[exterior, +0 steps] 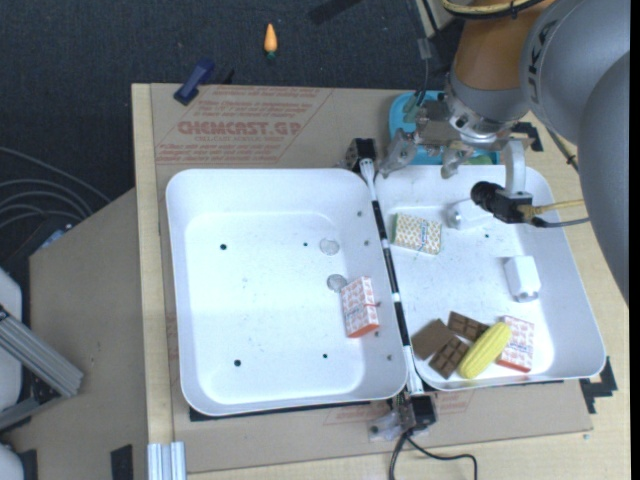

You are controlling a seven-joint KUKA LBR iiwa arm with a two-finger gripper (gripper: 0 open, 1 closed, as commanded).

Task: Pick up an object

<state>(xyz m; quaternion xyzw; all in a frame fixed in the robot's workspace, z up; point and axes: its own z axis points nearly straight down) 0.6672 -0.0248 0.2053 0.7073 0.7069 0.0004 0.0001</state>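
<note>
1. Gripper (452, 160) hangs over the far edge of the right bin (560, 268); whether it is wide or narrow cannot be told, and nothing shows within it.
2. Nearest object is the small pale packet (418, 233), just below and to the left of the gripper, apart from it.
3. Grey arm (590, 58) reaches in from the upper right, orange band (495, 53) above the wrist, wrist pointing down at the bin's far rim.
4. Right bin holds the pale packet, a white cylinder (521, 276), brown chocolate pieces (450, 343), a yellow corn cob (485, 349) and a red-and-white packet (518, 344) touching the cob.
5. Left bin (200, 268) holds a red-and-white box (360, 306) near its right wall.
</note>
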